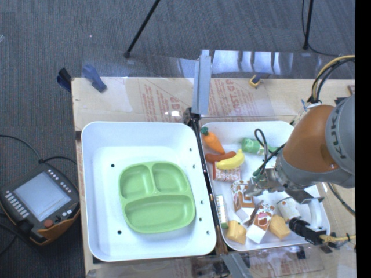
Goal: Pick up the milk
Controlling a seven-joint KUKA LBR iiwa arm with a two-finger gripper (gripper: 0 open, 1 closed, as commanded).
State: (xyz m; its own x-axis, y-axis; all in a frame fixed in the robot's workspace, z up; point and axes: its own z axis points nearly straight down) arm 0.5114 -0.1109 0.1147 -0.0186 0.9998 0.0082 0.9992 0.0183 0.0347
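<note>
Front of right bin (227, 236): milk (260, 221) crowded among toys; gripper (255, 185) hovers above, closure undeterminable from my station.

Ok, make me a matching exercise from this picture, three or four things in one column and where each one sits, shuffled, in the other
Things:
1. green divided plate
2. carrot
3. banana
4. handheld controller

Places:
A. on the floor, left of the bench
B. in the left bin
C. right bin, near its far left corner
D. right bin, just nearer the camera than the carrot

Pairs: 1-B, 2-C, 3-D, 4-A
</note>
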